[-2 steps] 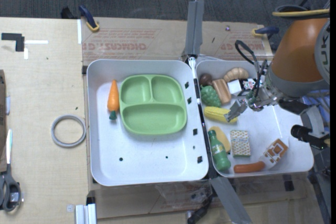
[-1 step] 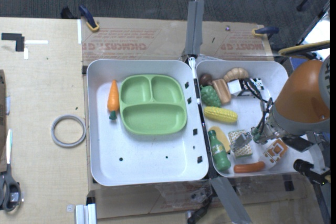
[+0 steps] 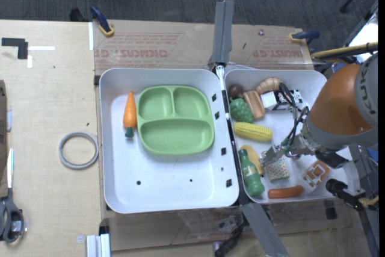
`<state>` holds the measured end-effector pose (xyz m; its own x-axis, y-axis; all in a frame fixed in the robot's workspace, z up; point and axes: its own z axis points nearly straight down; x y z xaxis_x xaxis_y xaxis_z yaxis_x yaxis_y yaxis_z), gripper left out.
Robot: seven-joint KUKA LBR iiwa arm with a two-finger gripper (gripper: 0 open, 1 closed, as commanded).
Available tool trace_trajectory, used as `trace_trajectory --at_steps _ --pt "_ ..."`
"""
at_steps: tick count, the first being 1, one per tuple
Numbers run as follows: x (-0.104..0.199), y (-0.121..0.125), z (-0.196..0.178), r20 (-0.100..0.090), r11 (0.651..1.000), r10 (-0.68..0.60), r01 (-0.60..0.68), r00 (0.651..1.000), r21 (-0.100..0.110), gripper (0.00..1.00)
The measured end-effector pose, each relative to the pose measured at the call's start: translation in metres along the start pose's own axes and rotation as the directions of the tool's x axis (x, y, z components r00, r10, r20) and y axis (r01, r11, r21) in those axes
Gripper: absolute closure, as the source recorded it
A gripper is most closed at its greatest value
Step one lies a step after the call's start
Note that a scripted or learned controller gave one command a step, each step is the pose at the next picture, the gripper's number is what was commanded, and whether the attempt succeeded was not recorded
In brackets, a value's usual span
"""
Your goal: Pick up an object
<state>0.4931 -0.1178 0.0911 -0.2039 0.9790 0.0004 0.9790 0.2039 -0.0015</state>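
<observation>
Down in the right-hand white bin, the metal two-finger gripper hangs low among crowded toy food, just above a speckled grey block; I cannot tell what it grips. The green plastic bottle lies close beside, so a descent could nudge it and spoil the grasp.

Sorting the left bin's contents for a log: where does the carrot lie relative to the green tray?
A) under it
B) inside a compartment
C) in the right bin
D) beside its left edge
D: the carrot lies on the bin floor beside the green tray's left edge.
</observation>
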Motion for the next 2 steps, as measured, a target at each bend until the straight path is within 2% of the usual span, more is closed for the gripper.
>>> trace_trajectory --at_steps 1,2 --pt "-0.001 0.000 -0.009 0.000 1.000 0.003 -0.003 1.000 0.001 1.00" --pt "0.052 0.095 -0.100 0.002 0.999 -0.041 0.041 0.999 0.001 1.00"
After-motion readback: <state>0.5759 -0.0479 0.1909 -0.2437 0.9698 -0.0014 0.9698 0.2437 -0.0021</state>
